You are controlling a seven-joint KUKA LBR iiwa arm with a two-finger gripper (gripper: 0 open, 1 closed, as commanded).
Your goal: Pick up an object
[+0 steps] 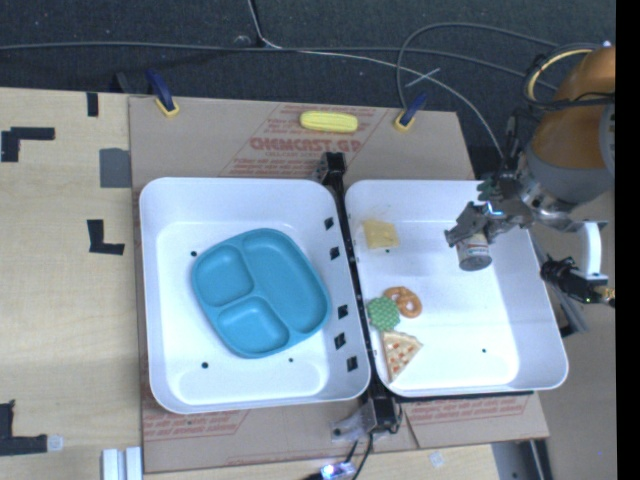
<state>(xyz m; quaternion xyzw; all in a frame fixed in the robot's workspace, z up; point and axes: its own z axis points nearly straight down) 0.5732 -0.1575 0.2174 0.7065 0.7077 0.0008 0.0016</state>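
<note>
My gripper [472, 245] hangs over the right part of the right bin [520, 368], reaching in from the right. In that bin lie a pale yellow cheese-like square [380, 234] near the back left, a brown pretzel [403, 301], a green round piece [383, 314] touching it, and a toy pizza slice [398, 352] near the front left. All these lie left of the gripper and apart from it. Nothing shows between the gripper and the bin floor.
The left bin [160, 268] holds a blue divided plate [259, 291]. A yellow banana-like toy [328, 121] lies on the cardboard behind the bins. Black clips [331, 168] join the bins along the middle wall. Cables run across the dark back.
</note>
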